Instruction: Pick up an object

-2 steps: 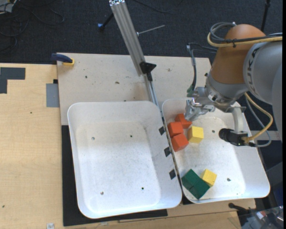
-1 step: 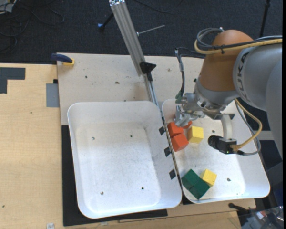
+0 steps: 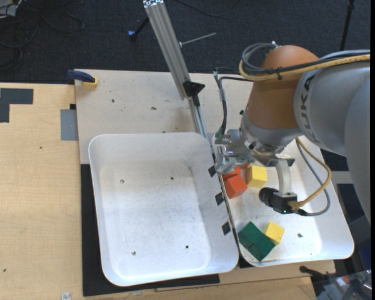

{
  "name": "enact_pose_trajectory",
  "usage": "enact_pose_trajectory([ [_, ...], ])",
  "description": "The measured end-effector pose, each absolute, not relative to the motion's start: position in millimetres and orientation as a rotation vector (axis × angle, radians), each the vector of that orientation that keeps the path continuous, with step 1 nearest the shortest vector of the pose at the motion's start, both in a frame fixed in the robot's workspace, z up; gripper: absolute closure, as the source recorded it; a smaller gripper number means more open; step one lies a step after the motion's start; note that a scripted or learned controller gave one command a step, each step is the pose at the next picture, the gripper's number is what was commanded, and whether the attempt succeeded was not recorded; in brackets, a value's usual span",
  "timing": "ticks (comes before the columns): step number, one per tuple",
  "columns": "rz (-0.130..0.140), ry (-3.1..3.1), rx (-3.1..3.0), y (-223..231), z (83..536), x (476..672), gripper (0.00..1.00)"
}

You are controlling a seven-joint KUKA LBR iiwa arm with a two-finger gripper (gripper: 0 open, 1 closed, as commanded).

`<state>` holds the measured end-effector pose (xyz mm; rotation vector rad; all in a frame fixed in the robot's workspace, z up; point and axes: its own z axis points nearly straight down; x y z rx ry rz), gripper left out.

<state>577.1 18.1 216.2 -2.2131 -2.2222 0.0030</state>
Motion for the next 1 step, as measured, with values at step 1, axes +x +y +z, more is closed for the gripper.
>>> enact_pose_trajectory([
  [1,0.003,-2.223,-2.211,76.0,225.6,557.3,1.00],
])
